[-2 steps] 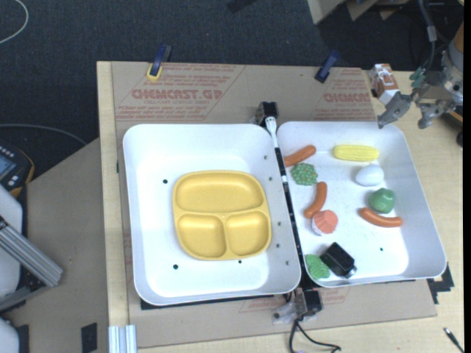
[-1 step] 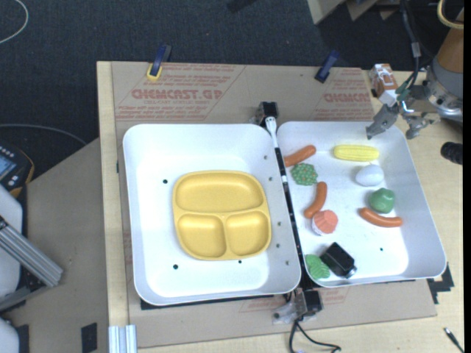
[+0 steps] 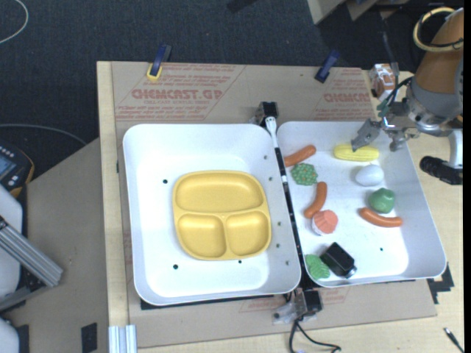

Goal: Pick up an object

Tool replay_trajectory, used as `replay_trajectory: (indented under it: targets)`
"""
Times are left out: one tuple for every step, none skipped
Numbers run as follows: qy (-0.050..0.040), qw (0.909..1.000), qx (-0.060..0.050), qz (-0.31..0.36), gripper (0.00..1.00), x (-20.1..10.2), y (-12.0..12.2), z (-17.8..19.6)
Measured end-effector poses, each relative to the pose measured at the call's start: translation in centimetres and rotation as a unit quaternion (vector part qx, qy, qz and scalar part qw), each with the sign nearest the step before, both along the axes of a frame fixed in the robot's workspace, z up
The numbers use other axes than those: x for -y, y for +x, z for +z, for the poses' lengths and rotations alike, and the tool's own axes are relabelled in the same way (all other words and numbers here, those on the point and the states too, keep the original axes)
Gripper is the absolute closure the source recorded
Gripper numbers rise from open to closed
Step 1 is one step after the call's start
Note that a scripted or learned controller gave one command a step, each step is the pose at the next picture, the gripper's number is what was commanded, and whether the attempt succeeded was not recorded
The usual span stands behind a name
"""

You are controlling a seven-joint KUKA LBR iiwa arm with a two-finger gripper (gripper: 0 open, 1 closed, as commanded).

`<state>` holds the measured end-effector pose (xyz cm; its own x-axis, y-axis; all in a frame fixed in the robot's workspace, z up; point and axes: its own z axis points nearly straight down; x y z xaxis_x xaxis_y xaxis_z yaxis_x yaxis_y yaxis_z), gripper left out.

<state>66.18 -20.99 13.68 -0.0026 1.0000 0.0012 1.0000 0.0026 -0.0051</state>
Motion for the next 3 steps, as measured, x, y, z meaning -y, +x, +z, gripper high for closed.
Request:
replay_trajectory:
  targets:
    - [0.0019, 1.0000, -0.003, 0.000, 0.00, -0.1, 0.0, -4.8]
    - [0.0002, 1.0000, -0.009, 0.001, 1.00, 0.1, -0.4, -4.3]
    - [-0.0019, 1.0000, 0.004, 0.000, 1.00, 0.5, 0.4, 0.5]
